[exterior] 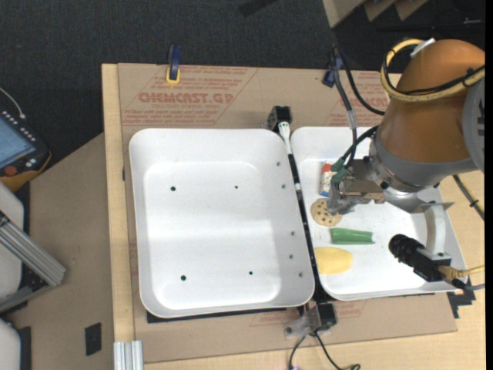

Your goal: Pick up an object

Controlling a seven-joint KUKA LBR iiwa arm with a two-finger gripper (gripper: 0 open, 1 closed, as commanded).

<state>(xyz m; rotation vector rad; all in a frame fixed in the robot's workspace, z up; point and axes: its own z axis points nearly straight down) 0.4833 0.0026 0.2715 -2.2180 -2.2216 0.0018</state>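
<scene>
- Shallow white plastic left bin (208, 230): it sits at nine o'clock from the gripper. A light thing flicked over the shared rim could land here, away from the arm's reach.
- Round tan disc with dark dots (326, 213): this looks like the likeliest thing to pick. It lies flat in the shallow white plastic right bin (377, 274), near the left wall, just beside the gripper at about seven o'clock. Because it is thin and flat, the gripper may skid over it or shove it against the wall.
- Small red-and-white thing (330, 173): at eleven o'clock from the gripper and partly hidden. A sideways approach could knock it.
- Pale yellow rounded lump (333, 260): at six o'clock, near the front wall. Its curved surface may let it roll out of a squeeze.
- Grey two-finger gripper (341, 199): low over the right bin. I cannot tell whether it is apart, together or clamped on anything.
- Green wedge-shaped piece (353, 237): at five o'clock, between disc and lump. The crowding could lead to a double grab.
</scene>
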